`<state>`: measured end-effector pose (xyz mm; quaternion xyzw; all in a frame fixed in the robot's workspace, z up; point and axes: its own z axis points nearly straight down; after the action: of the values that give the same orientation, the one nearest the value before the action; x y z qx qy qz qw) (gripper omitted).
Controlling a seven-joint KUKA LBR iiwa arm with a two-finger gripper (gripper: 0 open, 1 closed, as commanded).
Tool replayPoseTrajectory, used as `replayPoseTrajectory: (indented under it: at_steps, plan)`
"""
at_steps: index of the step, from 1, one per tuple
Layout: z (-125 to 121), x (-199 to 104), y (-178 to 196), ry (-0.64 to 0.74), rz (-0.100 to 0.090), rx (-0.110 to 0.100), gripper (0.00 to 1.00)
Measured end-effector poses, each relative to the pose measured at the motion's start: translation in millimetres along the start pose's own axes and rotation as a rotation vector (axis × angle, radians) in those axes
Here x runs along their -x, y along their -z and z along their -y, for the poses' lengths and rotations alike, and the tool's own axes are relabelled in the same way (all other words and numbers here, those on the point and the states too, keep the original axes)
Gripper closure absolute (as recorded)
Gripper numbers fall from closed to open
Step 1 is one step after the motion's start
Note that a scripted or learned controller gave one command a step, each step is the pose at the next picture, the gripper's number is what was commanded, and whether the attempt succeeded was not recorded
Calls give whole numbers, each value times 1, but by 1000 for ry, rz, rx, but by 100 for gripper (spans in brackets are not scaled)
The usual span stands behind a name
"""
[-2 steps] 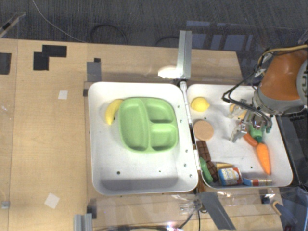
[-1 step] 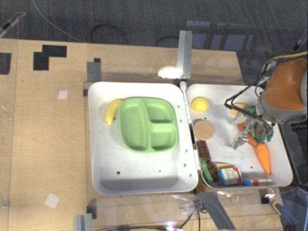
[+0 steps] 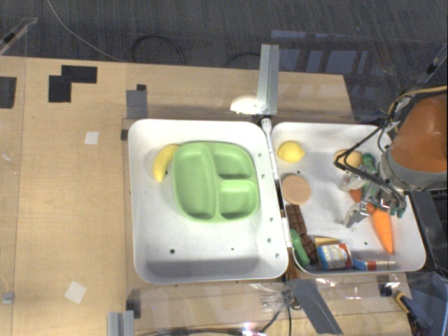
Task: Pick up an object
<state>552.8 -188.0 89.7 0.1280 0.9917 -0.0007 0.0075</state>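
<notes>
Along the near edge of the right white bin (image 3: 413,257), a small blue-labelled carton (image 3: 333,255) and a red-and-blue marker (image 3: 373,264) are lying. Just beyond, an orange plastic carrot (image 3: 383,231) is resting beside the gripper (image 3: 358,214), whose state I cannot tell. Farther back, a tan round disc (image 3: 295,188) and a yellow lemon (image 3: 290,151) are sitting. In the left white bin (image 3: 150,257), a green divided plate (image 3: 213,180) is partly covering a yellow banana (image 3: 162,162).
</notes>
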Motion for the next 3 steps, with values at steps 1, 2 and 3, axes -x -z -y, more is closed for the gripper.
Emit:
replayPoseTrajectory:
  at_steps: [1,2,3]
  plan:
    - [3,-27,1,-6,2,-1,0]
    - [2,-21,16,0,21,-2,100]
    - [-20,-23,52,182,-4,1,100]
